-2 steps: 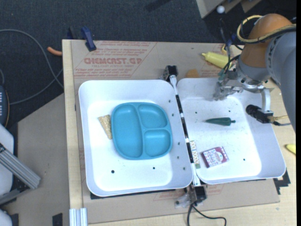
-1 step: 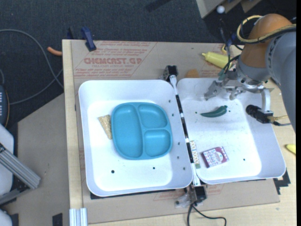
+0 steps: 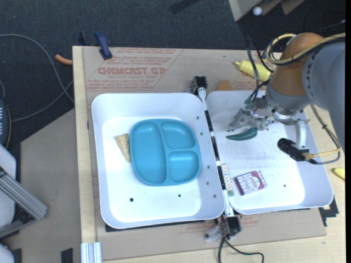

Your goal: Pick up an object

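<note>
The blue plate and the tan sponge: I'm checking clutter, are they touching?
Touching: the camera view shows the tan sponge tucked against the blue plate's left rim, with no gap.

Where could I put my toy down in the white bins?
Left bin: bare floor in front of the blue plate, and a strip behind it. Right bin: bare middle between the green thing and the red packet. Crowded at the back by the gripper.

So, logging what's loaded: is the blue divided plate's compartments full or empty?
Empty. All three compartments of the blue plate show bare blue; the tan sponge lies beside it, against its left edge.
</note>
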`<state>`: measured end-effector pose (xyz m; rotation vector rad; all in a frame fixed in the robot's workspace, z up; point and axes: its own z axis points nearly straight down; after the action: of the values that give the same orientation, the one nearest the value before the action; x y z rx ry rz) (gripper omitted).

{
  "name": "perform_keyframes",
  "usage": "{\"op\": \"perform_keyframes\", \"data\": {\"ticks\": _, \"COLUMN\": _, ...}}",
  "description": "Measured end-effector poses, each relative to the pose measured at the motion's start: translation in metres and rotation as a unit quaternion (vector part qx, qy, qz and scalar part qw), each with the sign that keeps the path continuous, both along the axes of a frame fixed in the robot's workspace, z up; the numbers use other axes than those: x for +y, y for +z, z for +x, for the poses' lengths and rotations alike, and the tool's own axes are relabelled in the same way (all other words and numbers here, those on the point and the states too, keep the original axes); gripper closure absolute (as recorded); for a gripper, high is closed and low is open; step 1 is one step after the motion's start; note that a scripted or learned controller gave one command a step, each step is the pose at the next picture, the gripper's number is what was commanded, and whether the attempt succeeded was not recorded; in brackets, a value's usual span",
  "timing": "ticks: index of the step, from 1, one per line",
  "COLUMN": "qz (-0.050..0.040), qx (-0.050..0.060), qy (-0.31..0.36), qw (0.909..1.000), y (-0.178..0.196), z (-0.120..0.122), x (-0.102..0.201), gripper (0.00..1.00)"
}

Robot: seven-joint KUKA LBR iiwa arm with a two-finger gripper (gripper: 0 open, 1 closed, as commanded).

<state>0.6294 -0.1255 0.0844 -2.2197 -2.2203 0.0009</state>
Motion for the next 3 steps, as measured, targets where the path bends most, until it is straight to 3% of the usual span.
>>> {"op": "perform_keyframes", "data": {"ticks": 1, "qz": 0.0001, "qx": 0.0, "qy": 0.0, "qw": 1.0, "y": 0.016, "z": -0.015, "x": 0.027, "gripper": 0.0}}
{"op": "perform_keyframes", "data": {"ticks": 2, "qz": 0.0, "qx": -0.001, "qy": 0.0, "qw": 1.0, "y": 0.026, "z": -0.015, "x": 0.027, "gripper": 1.0}}
{"op": "perform_keyframes", "data": {"ticks": 3, "qz": -0.0013, "qx": -0.002, "qy": -0.001, "qw": 1.0, "y": 0.066, "z": -0.016, "x": -0.004, "gripper": 1.0}}
